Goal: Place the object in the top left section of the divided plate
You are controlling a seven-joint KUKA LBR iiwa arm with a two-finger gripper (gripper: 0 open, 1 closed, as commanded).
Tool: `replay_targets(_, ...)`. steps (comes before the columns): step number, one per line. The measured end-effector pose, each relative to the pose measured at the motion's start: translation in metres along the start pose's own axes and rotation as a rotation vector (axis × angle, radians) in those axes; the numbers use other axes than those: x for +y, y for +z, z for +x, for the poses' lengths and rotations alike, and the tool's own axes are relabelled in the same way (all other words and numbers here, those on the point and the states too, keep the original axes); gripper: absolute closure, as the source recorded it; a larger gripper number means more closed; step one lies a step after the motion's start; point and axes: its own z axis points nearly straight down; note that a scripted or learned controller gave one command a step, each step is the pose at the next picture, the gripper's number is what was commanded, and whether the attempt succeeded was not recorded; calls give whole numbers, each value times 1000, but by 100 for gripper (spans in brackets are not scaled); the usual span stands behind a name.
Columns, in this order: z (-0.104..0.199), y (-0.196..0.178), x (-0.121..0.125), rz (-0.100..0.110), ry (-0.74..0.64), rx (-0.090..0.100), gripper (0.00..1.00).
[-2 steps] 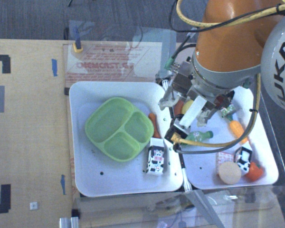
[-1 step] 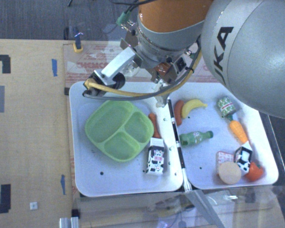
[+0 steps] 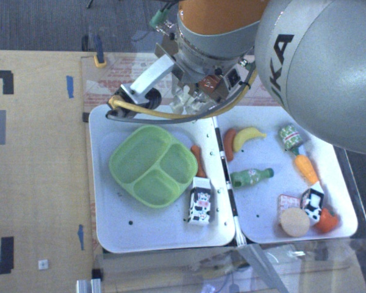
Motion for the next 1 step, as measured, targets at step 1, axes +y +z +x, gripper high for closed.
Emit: replay_targets(1,-33,62,43,5,138,-3,100)
